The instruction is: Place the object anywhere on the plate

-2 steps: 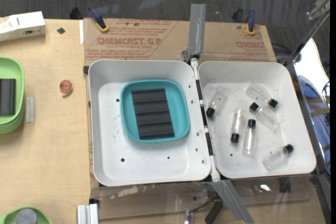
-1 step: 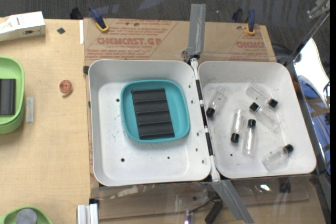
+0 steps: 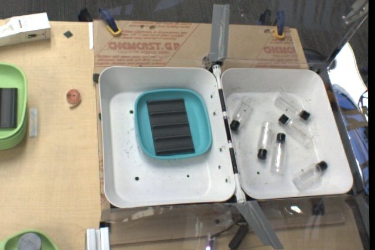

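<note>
Left bin (image 3: 117, 178): teal plate (image 3: 202, 126) bearing a dark ribbed block (image 3: 170, 126).
Right bin (image 3: 334, 178): six clear vials (image 3: 265, 140), black-capped, scattered.
Claw: state cannot be told.

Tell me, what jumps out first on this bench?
The teal plate in the left bin, carrying a dark ridged block, draws the eye first. Next come the clear vials with black caps scattered across the right bin, lying on their sides at all angles.
</note>
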